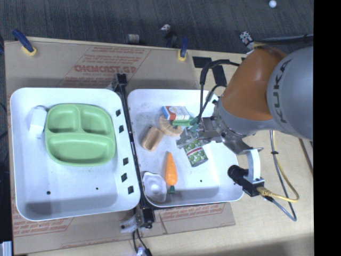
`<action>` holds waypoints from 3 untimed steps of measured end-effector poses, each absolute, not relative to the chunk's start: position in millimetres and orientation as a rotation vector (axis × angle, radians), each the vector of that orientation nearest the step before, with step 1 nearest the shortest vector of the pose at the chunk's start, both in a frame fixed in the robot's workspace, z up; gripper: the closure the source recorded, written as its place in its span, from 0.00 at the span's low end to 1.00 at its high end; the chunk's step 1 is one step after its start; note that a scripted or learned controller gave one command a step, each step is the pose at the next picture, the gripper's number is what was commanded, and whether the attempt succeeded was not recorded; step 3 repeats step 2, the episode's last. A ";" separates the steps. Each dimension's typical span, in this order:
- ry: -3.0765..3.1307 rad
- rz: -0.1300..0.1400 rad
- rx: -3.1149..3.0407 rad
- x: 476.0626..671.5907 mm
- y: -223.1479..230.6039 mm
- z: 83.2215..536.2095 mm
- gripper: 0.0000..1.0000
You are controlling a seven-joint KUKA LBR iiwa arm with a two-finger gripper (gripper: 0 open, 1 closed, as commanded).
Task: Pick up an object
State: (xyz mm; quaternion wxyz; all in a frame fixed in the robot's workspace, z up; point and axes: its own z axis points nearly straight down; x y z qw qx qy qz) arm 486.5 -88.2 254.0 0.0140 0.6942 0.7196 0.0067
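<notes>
- Camera view: the grey arm with the orange band (261,89) is reaching in from the right and hanging low over the right-hand shallow white bin (213,193), its gripper (193,135) sitting above the clutter near the bin's middle, probably lining up on a target.
- Whether the claw is parted or closed cannot be told; the wrist is hiding it.
- Candidates are lying loose in that bin: a small green-printed packet (196,154) just below the gripper, an orange plastic carrot (170,169), a tan bread-like block (152,138), a small white-and-blue carton (176,112), and a clear cup (154,185) in the corner.
- The left white bin (21,196) is holding a green three-compartment plastic tray (81,134), well apart from the gripper.
</notes>
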 end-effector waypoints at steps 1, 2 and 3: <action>2.243 0.025 2.151 487.9 -88.3 264.3 1.00; 2.230 0.000 2.213 477.2 -17.7 241.9 1.00; 2.230 0.000 2.213 477.2 -17.7 241.9 1.00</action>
